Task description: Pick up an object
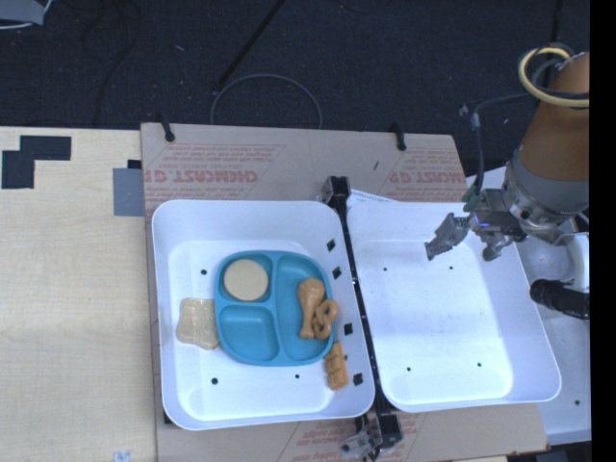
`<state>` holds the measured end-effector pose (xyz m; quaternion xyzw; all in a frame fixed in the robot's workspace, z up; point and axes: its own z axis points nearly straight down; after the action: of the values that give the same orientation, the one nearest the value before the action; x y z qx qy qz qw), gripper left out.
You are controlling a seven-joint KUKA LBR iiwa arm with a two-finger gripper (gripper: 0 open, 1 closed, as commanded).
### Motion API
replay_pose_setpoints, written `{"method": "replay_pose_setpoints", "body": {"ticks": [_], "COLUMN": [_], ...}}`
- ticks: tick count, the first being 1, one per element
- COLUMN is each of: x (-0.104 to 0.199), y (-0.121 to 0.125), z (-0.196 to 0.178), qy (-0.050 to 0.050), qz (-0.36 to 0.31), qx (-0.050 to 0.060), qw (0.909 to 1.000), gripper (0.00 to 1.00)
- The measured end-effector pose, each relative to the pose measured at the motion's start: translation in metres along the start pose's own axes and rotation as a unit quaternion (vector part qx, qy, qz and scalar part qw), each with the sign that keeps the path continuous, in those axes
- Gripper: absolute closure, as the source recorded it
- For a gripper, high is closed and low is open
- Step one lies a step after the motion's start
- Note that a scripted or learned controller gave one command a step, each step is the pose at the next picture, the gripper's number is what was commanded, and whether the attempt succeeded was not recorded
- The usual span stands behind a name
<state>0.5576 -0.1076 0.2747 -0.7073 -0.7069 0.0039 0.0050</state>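
— Gripper (469, 239) first: we see its 2 fingers spread apart, holding nothing, above the right bin (539, 373).

— Objects? We find the blue tray (252, 340), round biscuit (244, 279) and pretzel piece (316, 308) in the left bin (183, 229).

Robot lab: bench (67, 287), two white bins (183, 229), loose floor cables (260, 89).

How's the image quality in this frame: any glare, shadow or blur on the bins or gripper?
Camera view: even overhead light; right bin floor shows a bright washed patch, with soft shadow under the gripper. Left bin, blue tray and the food pieces are reasonably sharp. Gripper is small and slightly soft, so finger detail is unclear. Background floor is dark and underexposed.
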Motion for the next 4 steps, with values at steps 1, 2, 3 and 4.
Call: {"method": "replay_pose_setpoints", "body": {"ticks": [1, 2, 3, 4], "x": [0.000, -0.005, 0.000, 0.003], "y": [0.002, -0.006, -0.004, -0.012], "z": [-0.006, 0.052, 0.097, 0.158], "qy": [-0.001, 0.000, 0.000, 0.000], "qz": [-0.001, 0.000, -0.001, 0.000], "qx": [-0.006, -0.002, -0.002, -0.002], "qw": [1.0000, 1.0000, 1.0000, 1.0000], "gripper": [0.00, 0.00, 0.00, 0.00]}}
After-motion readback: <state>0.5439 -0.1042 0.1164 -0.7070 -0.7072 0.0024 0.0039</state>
